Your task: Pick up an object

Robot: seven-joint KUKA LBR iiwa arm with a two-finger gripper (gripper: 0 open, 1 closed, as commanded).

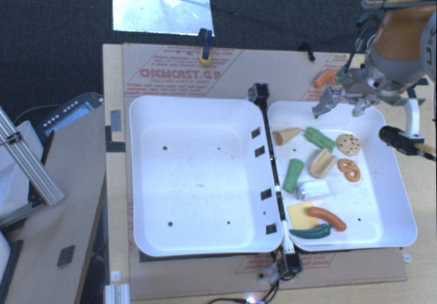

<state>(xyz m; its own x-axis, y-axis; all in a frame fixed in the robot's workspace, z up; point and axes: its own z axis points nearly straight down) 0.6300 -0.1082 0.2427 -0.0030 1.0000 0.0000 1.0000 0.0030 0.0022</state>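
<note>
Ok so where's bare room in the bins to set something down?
The left bin has bare floor from wall to wall. In the right bin, the free strip runs along the right wall, right of the pretzel and sausage. Its middle and left side are crowded, from the cone down to the cheese.

Arm at the upper right, gripper spread and holding nothing

The arm [403, 12] comes in from the right, its orange band above the grey wrist. The gripper [339, 106] hangs below it, pointing down. Its two fingers [322, 108] stand well apart, with nothing between them.
</note>
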